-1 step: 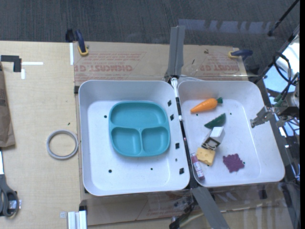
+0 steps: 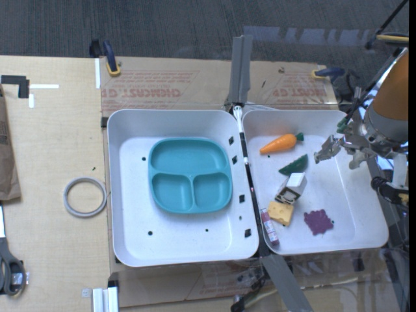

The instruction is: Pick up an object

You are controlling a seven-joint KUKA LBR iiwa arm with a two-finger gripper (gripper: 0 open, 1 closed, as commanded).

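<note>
**Orange carrot lies nearest the gripper in the right bin**

Orange and green, the toy carrot (image 2: 281, 143) lies in the right bin (image 2: 364, 229), just left of the gripper (image 2: 342, 149) and apart from it. The gripper hangs over the bin's right side with its two fingers spread apart and nothing between them. Left of it and slightly lower lies a dark green piece (image 2: 294, 164), with a small white block (image 2: 296, 181) just beyond. Lower still sit a yellow cheese wedge (image 2: 281, 212) and, closer in line beneath the gripper, a purple bunch of grapes (image 2: 318, 221). Far to the gripper's left, the left bin (image 2: 123, 194) holds a teal divided plate (image 2: 191, 175). Farther left again, a grey ring (image 2: 85, 196) rests on the tabletop (image 2: 52, 148).
</note>
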